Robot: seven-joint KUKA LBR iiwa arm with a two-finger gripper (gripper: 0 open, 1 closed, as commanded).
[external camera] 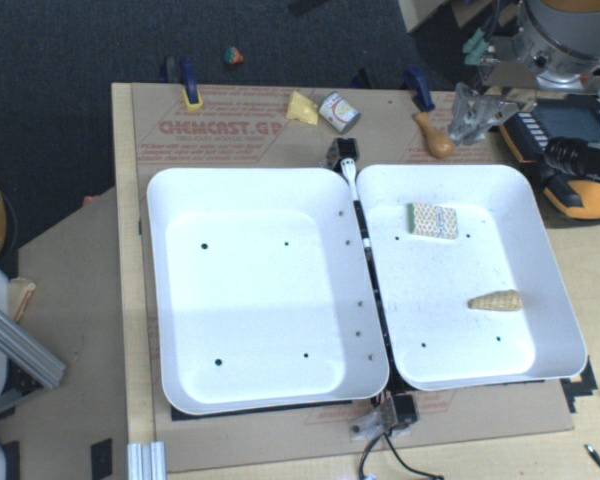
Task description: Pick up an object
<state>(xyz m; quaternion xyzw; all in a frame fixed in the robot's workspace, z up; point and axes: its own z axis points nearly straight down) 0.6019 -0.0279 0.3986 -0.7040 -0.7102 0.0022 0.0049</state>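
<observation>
The right bin (540,230) holds two things. A small flat packet (432,220), green at one end and speckled white, lies near its back. Toward the front right lies a tan cone-shaped piece (496,302) on its side. My gripper (470,123) hangs beyond the bin's back rim, over the bench at the upper right, well apart from both things. Its two fingers stand slightly apart with nothing between them.
The left bin (170,268) sits beside the right one, their rims touching along the middle. Behind the bins on the bench lie a yellow wedge (302,109), a small box (338,112) and a brown pear-shaped piece (435,138) close to my gripper. Blue clamps (188,80) grip the back edge.
</observation>
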